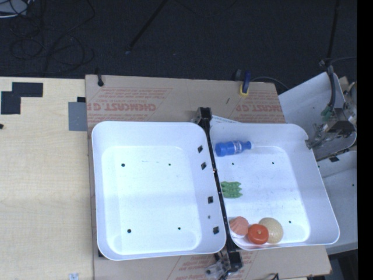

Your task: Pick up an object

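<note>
The right bin [303, 179] holds all the loose objects. A blue bottle [233, 148] with a white cap end lies on its side near the bin's back left corner. A small green knobbly piece [231, 189] rests by the left wall, midway down. In the front left corner three round items huddle together: a pink one [238, 225], a red one [257, 234] and a tan one [272, 229], touching each other.
The left bin [151, 191] sits beside the right one, with a black divider strip [213, 174] between them. Both stand on a cardboard sheet [175, 101]. A grey metal fixture with cables [333, 130] stands just past the right bin's back right corner.
</note>
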Robot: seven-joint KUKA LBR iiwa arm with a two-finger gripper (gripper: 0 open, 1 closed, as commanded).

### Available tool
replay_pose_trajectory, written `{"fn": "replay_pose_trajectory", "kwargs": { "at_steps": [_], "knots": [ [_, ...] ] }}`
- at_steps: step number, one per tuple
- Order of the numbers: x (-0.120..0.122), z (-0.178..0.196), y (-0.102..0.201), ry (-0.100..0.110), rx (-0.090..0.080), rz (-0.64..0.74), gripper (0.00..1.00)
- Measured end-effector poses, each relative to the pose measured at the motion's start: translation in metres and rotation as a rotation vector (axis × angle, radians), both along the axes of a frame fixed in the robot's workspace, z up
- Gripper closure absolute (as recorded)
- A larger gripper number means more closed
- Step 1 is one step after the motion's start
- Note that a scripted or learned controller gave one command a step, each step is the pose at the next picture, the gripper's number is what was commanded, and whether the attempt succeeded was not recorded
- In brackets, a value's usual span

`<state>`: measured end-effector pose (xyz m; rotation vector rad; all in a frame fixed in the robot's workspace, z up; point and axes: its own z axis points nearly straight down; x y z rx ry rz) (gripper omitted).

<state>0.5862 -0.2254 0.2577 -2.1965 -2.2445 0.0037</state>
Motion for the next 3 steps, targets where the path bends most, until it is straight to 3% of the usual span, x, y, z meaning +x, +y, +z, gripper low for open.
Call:
{"fn": "replay_pose_trajectory", "kwargs": {
  "at_steps": [1, 2, 3],
  "knots": [
    [0.0, 0.009, -0.001, 0.0, 0.0, 0.002, 1.0],
    [-0.029, 0.117, 0.012, -0.011, -0.002, -0.02, 1.0],
    [-0.101, 0.196, 0.01, -0.01, -0.003, -0.025, 1.0]
  ]
}}
